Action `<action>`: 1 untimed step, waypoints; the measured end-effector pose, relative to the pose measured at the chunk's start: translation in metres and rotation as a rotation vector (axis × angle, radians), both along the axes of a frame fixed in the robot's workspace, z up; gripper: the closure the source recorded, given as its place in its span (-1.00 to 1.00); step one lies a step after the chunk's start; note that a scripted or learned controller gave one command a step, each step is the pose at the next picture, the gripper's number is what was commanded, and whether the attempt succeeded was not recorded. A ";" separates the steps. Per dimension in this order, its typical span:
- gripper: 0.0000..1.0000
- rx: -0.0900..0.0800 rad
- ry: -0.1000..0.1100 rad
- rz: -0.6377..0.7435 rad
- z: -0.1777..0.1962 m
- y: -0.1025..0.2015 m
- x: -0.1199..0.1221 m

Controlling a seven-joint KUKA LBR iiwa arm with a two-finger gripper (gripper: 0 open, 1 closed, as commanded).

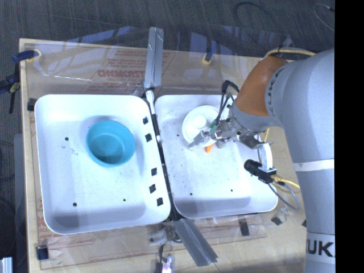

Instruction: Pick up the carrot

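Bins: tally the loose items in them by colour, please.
Blue: 1, the blue bowl in the left bin
White: 1, the white plate in the right bin
Orange: 1, the carrot beside the gripper
Total: 3

Pincer [206, 141] low, wrist bent leftward

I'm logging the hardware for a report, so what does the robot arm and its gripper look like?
The thick, rounded grey arm has an orange band above the wrist and black lettering low on its body. Thin black cables loop at the small metallic two-finger gripper; a yellow cable runs beside the base.
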State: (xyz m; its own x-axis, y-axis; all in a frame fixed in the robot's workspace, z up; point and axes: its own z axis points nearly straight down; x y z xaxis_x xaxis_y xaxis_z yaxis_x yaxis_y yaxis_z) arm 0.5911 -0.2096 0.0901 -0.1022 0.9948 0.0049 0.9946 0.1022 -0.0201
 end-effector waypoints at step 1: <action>1.00 0.004 -0.001 0.007 0.009 0.003 0.001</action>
